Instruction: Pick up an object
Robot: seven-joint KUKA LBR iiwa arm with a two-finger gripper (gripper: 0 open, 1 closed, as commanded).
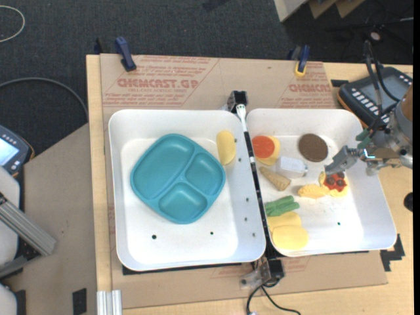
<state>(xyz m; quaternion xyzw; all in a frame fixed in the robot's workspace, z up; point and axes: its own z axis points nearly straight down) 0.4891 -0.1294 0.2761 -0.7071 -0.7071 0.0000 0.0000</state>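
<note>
Beside the end effector (336,169), red toy (336,182).

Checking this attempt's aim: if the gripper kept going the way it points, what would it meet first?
Likely the small red toy right at the gripper, with the yellow piece beside it; height above it is unclear.

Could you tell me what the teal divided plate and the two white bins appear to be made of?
The teal divided plate looks like moulded plastic with a matte finish: even colour, soft rounded compartment ridges, no glare. The left bin and right bin look like thin formed white plastic, slightly glossy, with rounded corners and rolled rims, though coated metal cannot be ruled out.
</note>
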